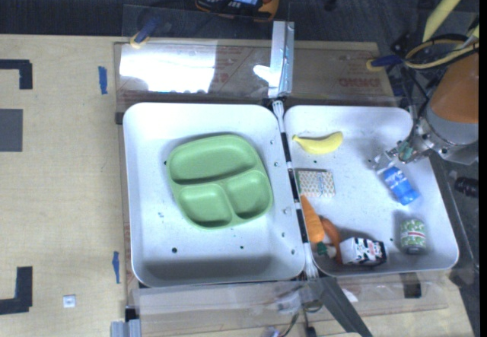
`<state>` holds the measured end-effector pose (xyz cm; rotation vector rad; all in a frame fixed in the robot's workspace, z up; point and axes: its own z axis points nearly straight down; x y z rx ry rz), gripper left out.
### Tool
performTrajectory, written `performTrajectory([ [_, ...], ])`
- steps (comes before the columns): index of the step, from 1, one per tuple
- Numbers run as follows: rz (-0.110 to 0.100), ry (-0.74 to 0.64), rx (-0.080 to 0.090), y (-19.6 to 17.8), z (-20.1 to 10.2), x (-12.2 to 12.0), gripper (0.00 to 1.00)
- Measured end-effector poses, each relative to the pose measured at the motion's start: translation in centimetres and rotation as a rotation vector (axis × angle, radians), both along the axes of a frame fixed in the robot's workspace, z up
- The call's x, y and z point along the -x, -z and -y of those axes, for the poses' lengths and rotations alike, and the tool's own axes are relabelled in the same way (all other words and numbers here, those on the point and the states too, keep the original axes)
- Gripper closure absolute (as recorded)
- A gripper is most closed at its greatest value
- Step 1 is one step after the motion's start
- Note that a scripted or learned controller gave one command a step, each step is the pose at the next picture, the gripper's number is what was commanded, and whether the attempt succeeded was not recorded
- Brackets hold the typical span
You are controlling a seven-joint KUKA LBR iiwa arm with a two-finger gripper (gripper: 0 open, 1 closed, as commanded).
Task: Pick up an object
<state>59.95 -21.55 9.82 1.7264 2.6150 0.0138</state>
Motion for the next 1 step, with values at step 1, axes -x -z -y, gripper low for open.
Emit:
performTrajectory([
  [1,-0.009,0.164,0.002,-7.83,-7.33,1.84,1.0],
])
